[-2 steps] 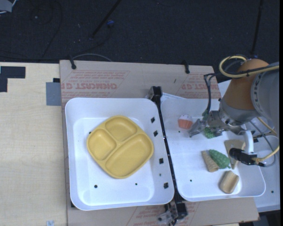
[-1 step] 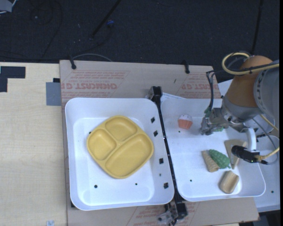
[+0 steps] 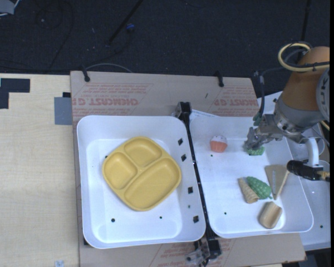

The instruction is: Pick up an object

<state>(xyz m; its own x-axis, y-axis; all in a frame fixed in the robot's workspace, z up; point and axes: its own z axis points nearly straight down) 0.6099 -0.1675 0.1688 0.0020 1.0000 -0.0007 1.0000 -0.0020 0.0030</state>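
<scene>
In the right bin (image 3: 300,218), near its far right side, the claw (image 3: 256,143) is down on a small green object (image 3: 256,150); whether it grips cannot be told. A pink-orange cupcake toy (image 3: 218,144) sits nearby, left.

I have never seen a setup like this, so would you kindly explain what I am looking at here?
This is one picture from a camera fixed above a bench, looking down at a slant. The grey and orange shape at the right is a robot arm; its gripper is low over a small green object at the far side of the right bin. I cannot tell whether it has hold of it. That bin also holds a small pink and white item, a green and tan piece, a tan wedge and a tan block. The left bin holds a yellow divided plate. The arm's job is to pick up one object.
</scene>
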